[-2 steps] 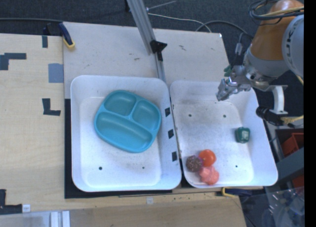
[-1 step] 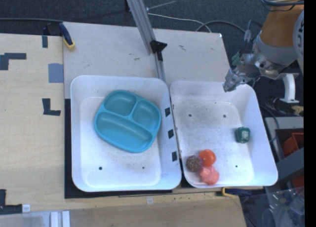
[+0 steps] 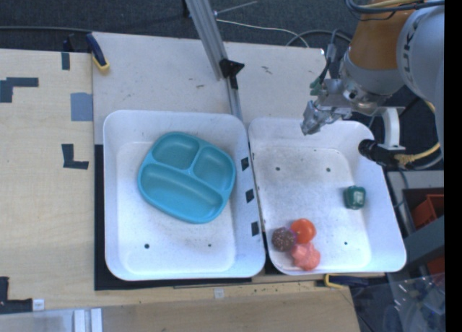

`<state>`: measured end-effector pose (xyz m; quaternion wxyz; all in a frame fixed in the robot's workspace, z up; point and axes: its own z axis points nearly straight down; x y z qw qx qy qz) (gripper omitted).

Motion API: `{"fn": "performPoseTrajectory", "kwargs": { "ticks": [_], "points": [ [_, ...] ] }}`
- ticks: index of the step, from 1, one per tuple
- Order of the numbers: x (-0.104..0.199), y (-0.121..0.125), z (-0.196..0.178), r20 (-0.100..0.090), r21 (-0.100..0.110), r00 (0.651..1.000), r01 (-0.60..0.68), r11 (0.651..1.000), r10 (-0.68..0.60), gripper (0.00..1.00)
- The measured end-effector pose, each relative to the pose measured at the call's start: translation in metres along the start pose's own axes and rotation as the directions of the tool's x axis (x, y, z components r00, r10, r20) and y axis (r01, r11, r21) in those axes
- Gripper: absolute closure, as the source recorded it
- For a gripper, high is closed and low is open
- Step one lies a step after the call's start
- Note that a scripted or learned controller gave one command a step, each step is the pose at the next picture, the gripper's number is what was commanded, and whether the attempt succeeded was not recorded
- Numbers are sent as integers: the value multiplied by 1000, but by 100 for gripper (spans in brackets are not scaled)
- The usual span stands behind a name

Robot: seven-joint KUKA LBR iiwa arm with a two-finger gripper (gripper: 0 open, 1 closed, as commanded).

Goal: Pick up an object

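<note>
Camera view: gripper (image 3: 312, 125), grip state unclear, hovers over the right bin's (image 3: 382, 247) far edge, probably approaching; next, descend onto the tomato (image 3: 303, 230).

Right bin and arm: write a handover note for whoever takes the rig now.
Gripper: above the far rim of the right bin, nothing between its fingers as far as the view shows.
Right bin: a small green object near its right wall; a red-orange ball, a dark brown ball and a pink piece clustered at the near edge.
Left bin: a blue divided plate.
Done: nothing picked yet.
Left: descend onto one object, grasp, lift. The green one stands apart, so it is probably the easiest.
</note>
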<state>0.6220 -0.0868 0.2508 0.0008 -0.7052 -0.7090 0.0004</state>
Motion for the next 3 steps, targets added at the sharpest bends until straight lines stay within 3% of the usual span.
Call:
{"fn": "performPoseTrajectory", "kwargs": {
  "ticks": [2,3],
  "points": [
    [102,5,24,0,1,1000,1,1000,-1,100],
    [151,23,27,-1,-1,1000,1,1000,-1,100]
  ]
}}
